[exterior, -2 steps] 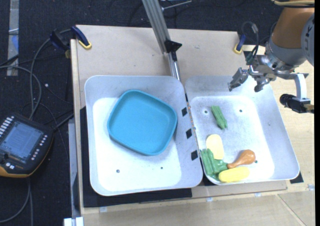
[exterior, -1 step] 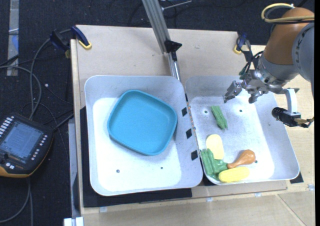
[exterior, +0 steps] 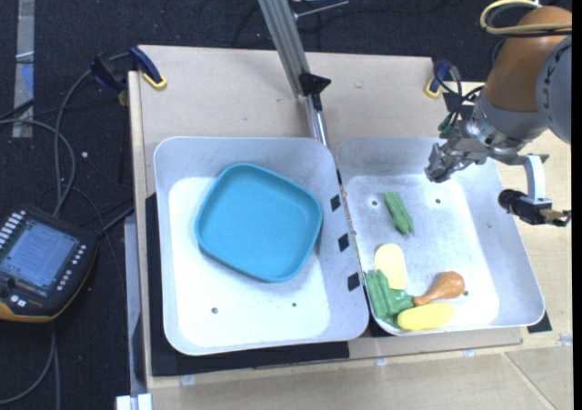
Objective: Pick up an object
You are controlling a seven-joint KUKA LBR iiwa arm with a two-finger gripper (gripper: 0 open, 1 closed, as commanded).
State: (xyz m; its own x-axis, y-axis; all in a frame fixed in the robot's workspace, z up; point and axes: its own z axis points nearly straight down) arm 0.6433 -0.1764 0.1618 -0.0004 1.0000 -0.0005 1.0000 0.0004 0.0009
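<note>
- The gripper point(exterior: 440, 169) hangs over the far edge of the right bin point(exterior: 509, 245), coming in from the right on the grey arm point(exterior: 532, 81) with its orange band.
- From where I stand the fingers are a dark cluster against the white; I cannot tell how far apart they are, and nothing shows between them.
- Closest to the gripper is a small green pod point(exterior: 398, 213), ridged and lying at a slant on the bin floor, apart from the other pieces.
- Nearer the front of that bin sits a pale yellow piece point(exterior: 391, 263), rounded at the top, roughly a soft block.
- Just below it is a bright green leafy piece point(exterior: 386, 297), pushed against the bin's left wall.
- A brown drumstick-shaped piece point(exterior: 444, 287) lies to the right of the green one, its thin end pointing left.
- A bright yellow oblong piece point(exterior: 426, 316) lies at the front rim, touching or nearly touching the drumstick and the green one.
- The left bin point(exterior: 182, 317) holds a blue square plate point(exterior: 259, 222) with rounded corners, turned at a tilt to the bin's sides.
- Both bins rest side by side on the pale wooden tabletop point(exterior: 227, 95), with a metal pole point(exterior: 284, 22) slanting up from between them.
- A handheld control pendant point(exterior: 41, 263) lies on the dark floor to the left.
</note>
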